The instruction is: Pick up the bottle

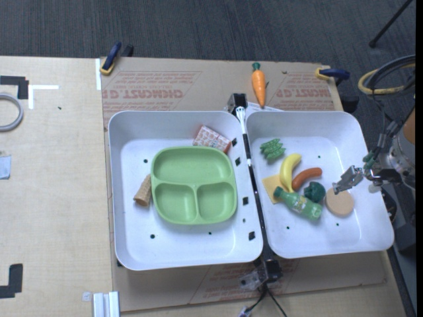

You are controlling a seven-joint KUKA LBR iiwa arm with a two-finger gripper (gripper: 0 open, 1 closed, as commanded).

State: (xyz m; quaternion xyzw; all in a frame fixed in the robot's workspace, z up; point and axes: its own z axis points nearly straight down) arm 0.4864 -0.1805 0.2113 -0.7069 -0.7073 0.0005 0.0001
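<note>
Two white bins sit side by side. The right bin (pixel 370 236) holds one green bottle (pixel 299 203) lying at centre, one banana (pixel 288 170), one sausage (pixel 307 176) and one tan disc (pixel 340 205). The gripper (pixel 345 179), fingers apart and holding nothing, hovers right of the bottle. The left bin (pixel 125 243) holds one green divided plate (pixel 194 185).

Glossy green plastic on the bottle (pixel 299 203), catching light along its side. The bins (pixel 125 243) look like smooth white plastic with a faint sheen. Matt pale-green plastic for the divided tray (pixel 193 185). Beneath it all, dull brown printed cardboard (pixel 158 84). The gripper (pixel 348 178) shows bare grey metal.
</note>
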